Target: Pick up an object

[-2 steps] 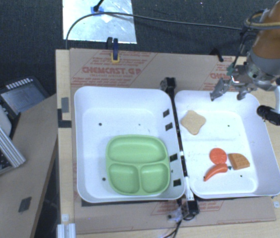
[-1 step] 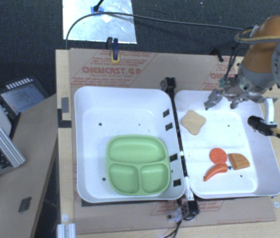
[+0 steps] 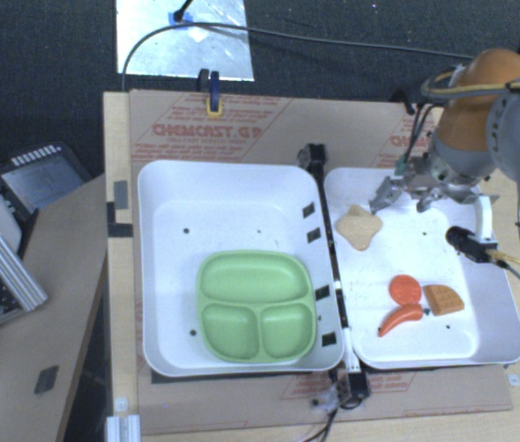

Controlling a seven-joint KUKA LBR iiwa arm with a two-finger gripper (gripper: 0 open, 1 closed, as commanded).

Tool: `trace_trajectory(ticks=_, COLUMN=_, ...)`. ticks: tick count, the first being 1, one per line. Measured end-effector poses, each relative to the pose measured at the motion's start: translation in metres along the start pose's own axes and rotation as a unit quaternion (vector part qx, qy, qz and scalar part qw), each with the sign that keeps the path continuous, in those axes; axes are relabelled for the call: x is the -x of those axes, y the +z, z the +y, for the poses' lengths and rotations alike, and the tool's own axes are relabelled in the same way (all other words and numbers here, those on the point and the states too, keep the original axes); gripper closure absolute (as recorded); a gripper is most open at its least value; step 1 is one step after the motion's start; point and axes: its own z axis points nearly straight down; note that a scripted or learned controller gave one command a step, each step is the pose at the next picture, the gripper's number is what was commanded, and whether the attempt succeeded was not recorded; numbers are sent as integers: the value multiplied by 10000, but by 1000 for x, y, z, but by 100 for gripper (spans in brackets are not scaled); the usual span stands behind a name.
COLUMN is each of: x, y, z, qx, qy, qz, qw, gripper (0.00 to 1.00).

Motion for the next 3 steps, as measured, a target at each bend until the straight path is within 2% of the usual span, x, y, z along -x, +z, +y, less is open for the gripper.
trace_trajectory(ticks=1, x=0, y=-14, z=2, qx=37, qy=-3, qz=-6, qw=10000, gripper=100)
trace_trajectory(ticks=3, x=-12, y=-112, z=10, qx=46, qy=-17, qz=-6, qw=10000, gripper=100)
